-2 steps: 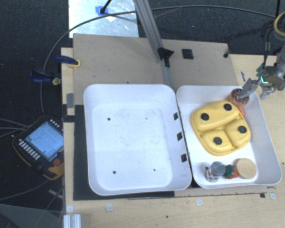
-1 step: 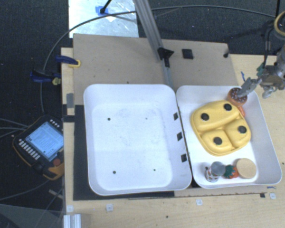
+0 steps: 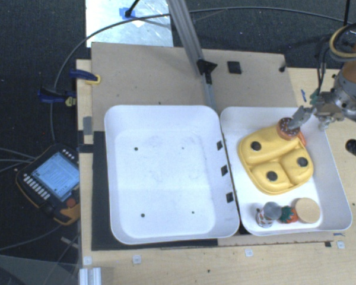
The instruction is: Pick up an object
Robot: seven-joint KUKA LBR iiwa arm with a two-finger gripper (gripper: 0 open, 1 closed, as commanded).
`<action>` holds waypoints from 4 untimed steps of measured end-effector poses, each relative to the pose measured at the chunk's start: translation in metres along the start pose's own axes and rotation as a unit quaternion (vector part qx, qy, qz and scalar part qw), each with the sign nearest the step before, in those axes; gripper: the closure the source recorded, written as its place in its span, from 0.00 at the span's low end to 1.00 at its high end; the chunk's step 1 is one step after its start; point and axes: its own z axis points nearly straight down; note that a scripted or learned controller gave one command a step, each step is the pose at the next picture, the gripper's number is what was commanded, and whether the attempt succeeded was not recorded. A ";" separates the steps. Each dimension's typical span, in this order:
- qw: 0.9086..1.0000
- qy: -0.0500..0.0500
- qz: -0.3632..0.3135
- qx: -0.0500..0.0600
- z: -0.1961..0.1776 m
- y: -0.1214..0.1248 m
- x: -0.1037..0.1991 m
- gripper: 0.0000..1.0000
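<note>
Roughly, one lumpy yellow plastic toy in right white bin, several small indistinct objects along its near edge, gripper at toy's far end, grip state unclear.

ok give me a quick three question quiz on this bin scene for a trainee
1. True or false: the big yellow object lies in the left bin.
2. Multiple choice: the gripper is above which part of the yellow object? A) its far end, by the small brown round object B) its near end C) its left edge
3. Fill in: the tan disc sits in the right bin's ____ corner, near or far.

Key: 1 false; 2 A; 3 near.
</note>
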 end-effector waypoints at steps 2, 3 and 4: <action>1.000 -0.001 -0.001 -0.007 0.069 -0.003 0.003 0.00; 1.000 0.007 -0.003 -0.001 0.060 -0.003 0.009 1.00; 1.000 -0.001 -0.001 -0.004 -0.003 0.002 0.014 1.00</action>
